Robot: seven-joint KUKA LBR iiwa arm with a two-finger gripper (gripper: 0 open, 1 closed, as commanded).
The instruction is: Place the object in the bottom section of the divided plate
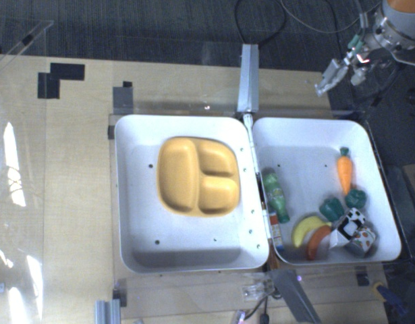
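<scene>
A yellow divided plate point(197, 175) lies in the middle of the left bin point(136, 248), with one long section on its left and two smaller ones on its right. All three sections hold nothing. My gripper point(342, 73) hangs above the bench beyond the far edge of the right bin point(389, 248), well away from the plate. It is open, with nothing between its fingers. The right bin holds a carrot point(345, 169), a green bottle point(274, 196), a banana point(306, 228) and a black-and-white cube point(354, 224).
Two teal pieces point(332, 208) point(355, 198) and a red-orange item point(318, 240) crowd the right bin's near right corner. A metal post point(248, 79) rises behind the divider between the bins. Black cables point(261, 19) loop on the floor behind.
</scene>
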